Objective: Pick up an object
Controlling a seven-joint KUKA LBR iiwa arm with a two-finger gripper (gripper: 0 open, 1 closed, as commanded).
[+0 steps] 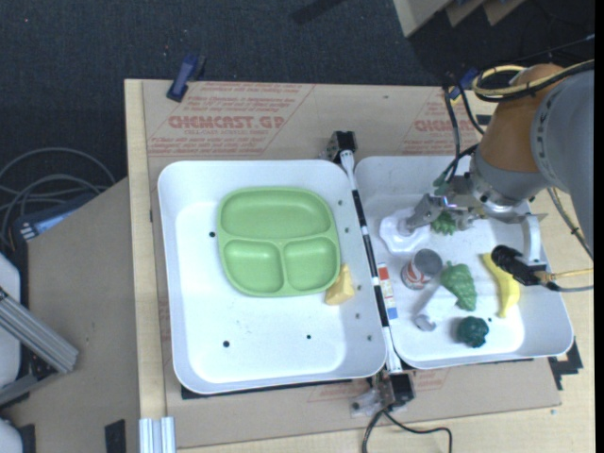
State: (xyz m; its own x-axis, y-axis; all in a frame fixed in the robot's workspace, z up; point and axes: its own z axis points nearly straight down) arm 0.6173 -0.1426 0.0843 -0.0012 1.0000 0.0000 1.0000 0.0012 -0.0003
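Even, fairly bright light falls from above, so the two white bins (283, 366) left of and beneath the end effector (444, 213) look near blown-out, with flat walls and only faint, soft shadows under the green divided plate (279, 240) far to its left. The dark floor (75, 55) beyond the tabletop (236, 111) sinks into murk, its cables barely legible. The frame is soft and grainy overall; small items just below the end effector blur at their edges, and the arm (557, 130) to its right looks smeared.
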